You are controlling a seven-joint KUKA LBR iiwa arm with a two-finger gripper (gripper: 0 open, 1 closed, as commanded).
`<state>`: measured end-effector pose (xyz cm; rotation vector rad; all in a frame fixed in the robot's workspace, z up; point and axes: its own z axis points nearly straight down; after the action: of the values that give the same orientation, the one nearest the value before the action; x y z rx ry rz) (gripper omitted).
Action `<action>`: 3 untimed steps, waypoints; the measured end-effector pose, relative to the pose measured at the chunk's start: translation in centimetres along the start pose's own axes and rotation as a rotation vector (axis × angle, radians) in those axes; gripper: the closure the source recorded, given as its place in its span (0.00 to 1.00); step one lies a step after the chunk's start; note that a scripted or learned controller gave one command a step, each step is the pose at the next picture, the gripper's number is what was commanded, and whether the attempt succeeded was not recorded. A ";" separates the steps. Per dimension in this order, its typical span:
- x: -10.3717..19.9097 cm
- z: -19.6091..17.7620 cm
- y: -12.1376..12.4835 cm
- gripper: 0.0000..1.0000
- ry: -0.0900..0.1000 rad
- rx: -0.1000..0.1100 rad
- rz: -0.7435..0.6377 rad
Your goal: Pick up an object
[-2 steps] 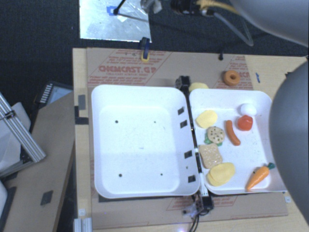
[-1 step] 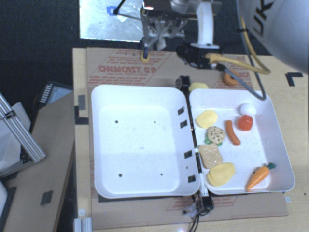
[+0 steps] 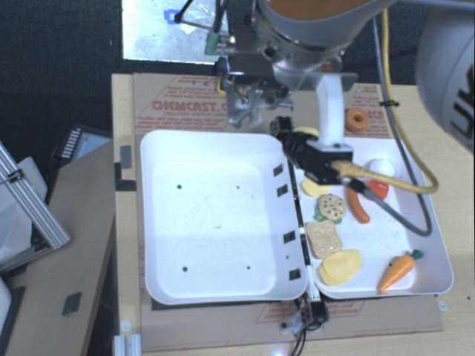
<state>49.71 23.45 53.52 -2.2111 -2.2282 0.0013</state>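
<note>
The right bin holds several toy foods: an orange carrot, a yellow chip, a square cracker, a speckled cookie, an orange sausage, a red piece and a white egg. A brown donut lies at the back of that side. My gripper hangs over the back rim of the left bin, above the brown board, apart from all the foods. Nothing shows between its tips.
A black block with a yellow cable hangs from the arm over the right bin's back left corner and hides part of a yellow item. Black clips line the divide between the bins.
</note>
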 end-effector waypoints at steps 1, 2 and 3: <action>0.0 0.0 -1.1 1.00 0.000 -0.003 0.002; -0.8 0.0 -1.1 1.00 0.000 -0.003 0.007; -0.9 0.0 -1.1 1.00 0.000 -0.003 0.006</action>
<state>48.66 22.49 53.50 -2.2200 -2.2230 -0.0019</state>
